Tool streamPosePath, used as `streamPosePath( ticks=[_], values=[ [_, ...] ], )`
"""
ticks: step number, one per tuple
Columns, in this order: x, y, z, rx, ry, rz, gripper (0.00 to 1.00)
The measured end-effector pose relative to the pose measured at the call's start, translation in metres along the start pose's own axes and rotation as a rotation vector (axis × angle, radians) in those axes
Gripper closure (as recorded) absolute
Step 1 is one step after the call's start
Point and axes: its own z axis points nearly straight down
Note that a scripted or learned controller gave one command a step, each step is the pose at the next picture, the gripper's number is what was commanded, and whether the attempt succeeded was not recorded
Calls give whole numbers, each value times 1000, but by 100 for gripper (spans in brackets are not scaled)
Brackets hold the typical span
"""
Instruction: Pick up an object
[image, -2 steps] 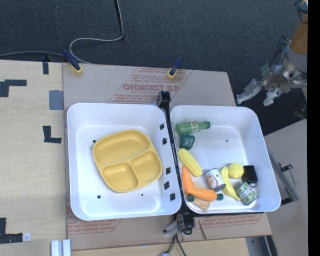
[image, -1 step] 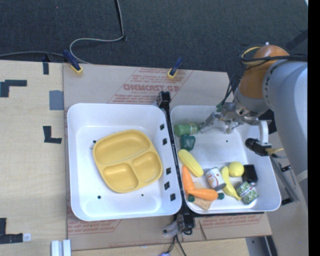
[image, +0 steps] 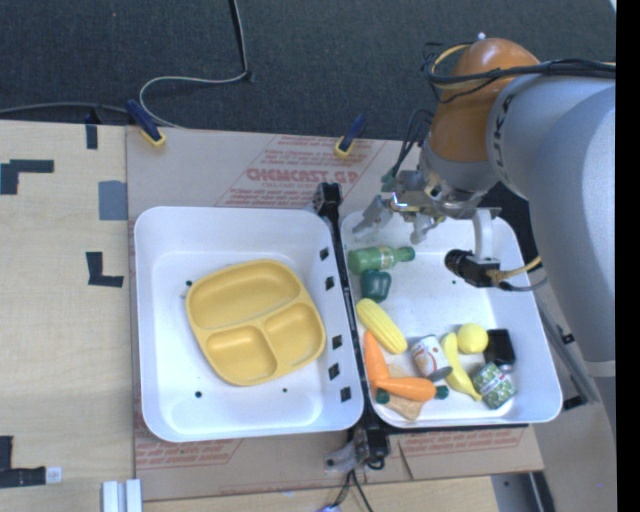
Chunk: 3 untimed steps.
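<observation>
Two white bins on the surface. The left bin (image: 160, 300) holds a yellow divided plate (image: 255, 320). The gripper (image: 410, 212) hangs over the upper left corner of the right bin (image: 530, 300), its fingers spread apart and gripping nothing, just above a green bottle (image: 378, 258) lying on its side. Lower in that bin lie a corn cob (image: 381, 325), a carrot (image: 404, 388), a banana (image: 457, 368) and a lemon (image: 472, 339).

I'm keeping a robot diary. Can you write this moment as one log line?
phase: reaching | gripper: above right bin's far-left corner, nothing seen held | nearest: green bottle | left bin: yellow tray
</observation>
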Motion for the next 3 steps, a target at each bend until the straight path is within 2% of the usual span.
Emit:
streamPosePath(
  ticks=[1, 2, 3],
  values=[
    [0, -46, 1, 2, -2, 2, 0],
    [14, -23, 1, 2, -1, 0, 0],
    [3, -56, 1, 1, -2, 2, 0]
  ],
)
